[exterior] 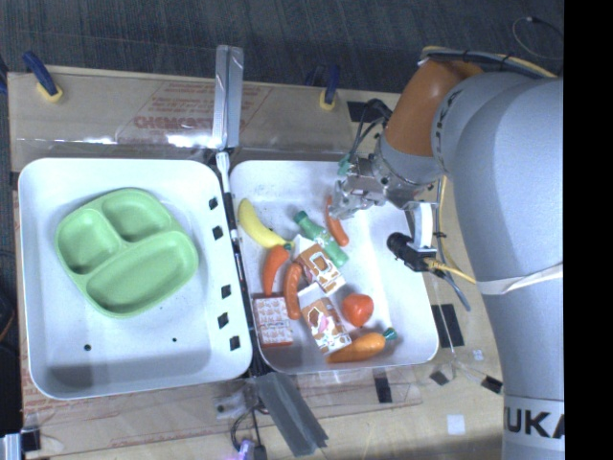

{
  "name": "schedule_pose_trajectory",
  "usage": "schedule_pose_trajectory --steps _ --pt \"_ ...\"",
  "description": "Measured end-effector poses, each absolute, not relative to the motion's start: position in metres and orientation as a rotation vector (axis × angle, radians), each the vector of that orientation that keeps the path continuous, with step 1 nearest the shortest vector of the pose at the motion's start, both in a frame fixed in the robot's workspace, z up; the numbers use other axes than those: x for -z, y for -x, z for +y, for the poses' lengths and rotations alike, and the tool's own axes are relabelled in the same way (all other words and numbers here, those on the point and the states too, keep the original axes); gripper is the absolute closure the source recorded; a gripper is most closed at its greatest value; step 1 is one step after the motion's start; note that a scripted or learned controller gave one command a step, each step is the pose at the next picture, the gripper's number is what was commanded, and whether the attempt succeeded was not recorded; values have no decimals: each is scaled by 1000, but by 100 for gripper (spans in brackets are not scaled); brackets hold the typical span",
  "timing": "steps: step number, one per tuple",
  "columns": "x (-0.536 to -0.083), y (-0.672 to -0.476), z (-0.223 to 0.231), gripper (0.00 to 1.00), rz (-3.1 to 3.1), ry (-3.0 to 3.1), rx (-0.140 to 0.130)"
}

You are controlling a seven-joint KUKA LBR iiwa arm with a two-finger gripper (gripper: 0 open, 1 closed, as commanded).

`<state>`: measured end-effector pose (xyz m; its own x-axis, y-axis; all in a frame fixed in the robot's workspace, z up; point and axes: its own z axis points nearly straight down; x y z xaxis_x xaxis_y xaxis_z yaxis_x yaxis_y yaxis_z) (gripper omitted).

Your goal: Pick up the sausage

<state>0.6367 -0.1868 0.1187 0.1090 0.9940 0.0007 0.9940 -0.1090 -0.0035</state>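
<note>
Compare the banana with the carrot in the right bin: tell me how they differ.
The banana is yellow; the carrot is orange with a small green top. The banana lies near the bin's left wall in its upper half; the carrot lies along the bottom edge. The banana curves; the carrot is straighter and tapered. Both are toy foods lying flat in the same bin, apart from the gripper.
</note>
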Motion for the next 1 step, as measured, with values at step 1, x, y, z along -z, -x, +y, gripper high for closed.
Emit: schedule_pose_trajectory --steps 1 --pt "-119 -637 -187 0 -2095 2337 -3"
